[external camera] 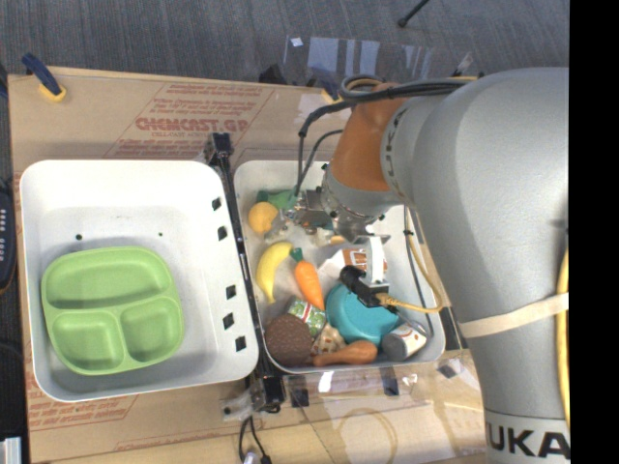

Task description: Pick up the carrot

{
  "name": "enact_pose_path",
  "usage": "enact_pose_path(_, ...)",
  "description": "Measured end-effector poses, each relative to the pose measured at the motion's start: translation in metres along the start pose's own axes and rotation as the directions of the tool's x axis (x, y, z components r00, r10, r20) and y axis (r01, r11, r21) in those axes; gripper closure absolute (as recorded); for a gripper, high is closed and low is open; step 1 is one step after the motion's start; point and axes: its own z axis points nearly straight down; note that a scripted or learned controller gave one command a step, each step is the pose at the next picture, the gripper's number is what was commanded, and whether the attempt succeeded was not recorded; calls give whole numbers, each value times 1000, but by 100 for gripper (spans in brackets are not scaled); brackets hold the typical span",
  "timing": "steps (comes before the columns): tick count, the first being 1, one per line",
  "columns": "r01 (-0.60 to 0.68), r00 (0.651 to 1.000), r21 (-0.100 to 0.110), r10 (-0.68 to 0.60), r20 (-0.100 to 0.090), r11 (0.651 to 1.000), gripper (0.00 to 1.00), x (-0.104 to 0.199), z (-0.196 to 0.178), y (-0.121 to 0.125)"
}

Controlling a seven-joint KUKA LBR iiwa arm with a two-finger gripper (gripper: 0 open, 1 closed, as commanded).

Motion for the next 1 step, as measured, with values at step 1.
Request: enact_pose_path(1,5,1000,5,-5,2,1000,100,-1,-11,0)
